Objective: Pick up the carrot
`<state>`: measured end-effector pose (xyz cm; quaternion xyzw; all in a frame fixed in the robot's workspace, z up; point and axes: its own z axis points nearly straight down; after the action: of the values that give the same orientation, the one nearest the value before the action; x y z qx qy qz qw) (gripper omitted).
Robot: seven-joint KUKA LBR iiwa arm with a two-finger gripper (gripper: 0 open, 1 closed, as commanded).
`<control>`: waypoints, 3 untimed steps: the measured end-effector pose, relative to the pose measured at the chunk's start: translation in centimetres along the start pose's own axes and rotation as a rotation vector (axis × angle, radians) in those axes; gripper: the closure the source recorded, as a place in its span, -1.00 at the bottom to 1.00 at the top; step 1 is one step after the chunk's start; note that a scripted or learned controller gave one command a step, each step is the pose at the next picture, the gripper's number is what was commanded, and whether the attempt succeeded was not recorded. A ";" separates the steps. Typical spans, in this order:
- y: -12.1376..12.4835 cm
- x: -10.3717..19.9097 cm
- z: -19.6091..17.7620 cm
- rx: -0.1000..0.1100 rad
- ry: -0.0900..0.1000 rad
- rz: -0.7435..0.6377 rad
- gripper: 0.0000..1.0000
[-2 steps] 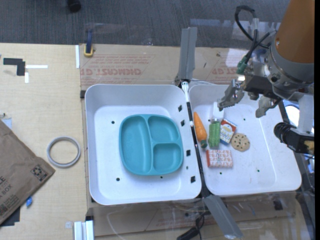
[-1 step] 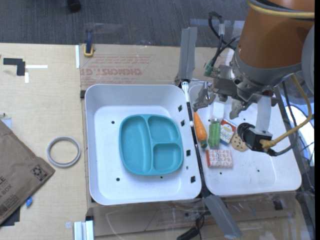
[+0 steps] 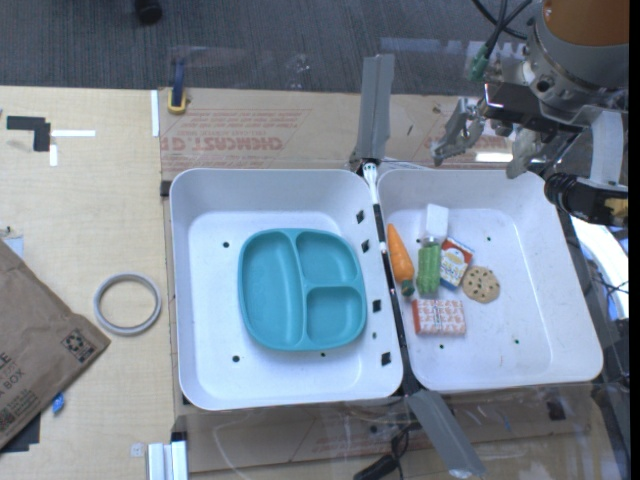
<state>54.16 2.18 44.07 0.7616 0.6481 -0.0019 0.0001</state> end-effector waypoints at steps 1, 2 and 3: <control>-1.4 3.0 0.0 0.002 0.000 0.068 -1.00; 0.0 6.0 1.2 0.002 0.000 0.030 -1.00; -2.3 7.5 0.0 0.001 -0.001 0.238 -1.00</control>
<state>53.04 9.91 44.02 0.8330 0.5533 -0.0025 0.0002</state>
